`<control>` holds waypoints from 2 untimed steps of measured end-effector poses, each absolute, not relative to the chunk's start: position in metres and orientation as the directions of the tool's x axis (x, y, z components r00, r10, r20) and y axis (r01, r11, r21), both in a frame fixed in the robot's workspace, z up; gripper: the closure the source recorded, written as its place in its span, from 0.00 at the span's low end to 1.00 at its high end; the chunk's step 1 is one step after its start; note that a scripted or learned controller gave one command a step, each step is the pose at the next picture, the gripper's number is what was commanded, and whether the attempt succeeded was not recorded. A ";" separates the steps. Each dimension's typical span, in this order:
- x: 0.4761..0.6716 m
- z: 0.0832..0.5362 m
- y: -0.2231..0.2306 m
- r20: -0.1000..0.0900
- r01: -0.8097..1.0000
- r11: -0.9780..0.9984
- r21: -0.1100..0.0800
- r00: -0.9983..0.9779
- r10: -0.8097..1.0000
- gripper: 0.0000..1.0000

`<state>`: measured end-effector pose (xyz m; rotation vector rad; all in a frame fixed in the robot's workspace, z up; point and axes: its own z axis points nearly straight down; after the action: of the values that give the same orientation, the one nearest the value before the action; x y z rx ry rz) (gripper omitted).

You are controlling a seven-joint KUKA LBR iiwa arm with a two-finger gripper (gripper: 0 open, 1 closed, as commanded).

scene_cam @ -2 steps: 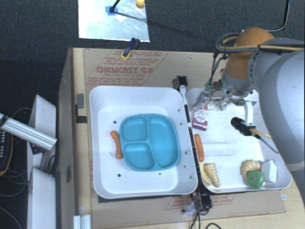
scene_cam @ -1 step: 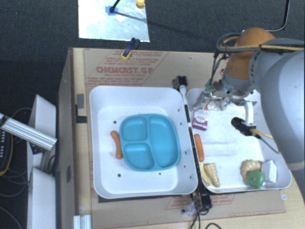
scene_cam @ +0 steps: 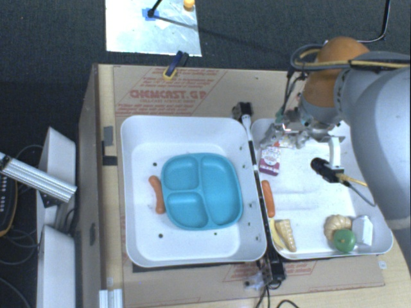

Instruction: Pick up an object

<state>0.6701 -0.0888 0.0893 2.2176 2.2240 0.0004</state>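
Right now we see the pincer low over the far end of the right bin, just above a small red-and-white carton; whether it is open or closed we cannot tell. Nearer us in that bin lie a sausage, a pale cone and a green ball.

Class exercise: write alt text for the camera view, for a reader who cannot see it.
A grey robot arm reaches from the right over the right bin, its gripper above a small carton. The left bin holds a blue divided tray.
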 end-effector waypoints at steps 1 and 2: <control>0.670 0.089 -0.087 -0.004 1.000 0.002 0.002 -0.002 1.000 0.00; 0.670 0.089 -0.086 -0.004 1.000 0.001 0.002 -0.001 1.000 0.00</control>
<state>0.6701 -0.0861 0.0894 2.2168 2.2199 -0.0023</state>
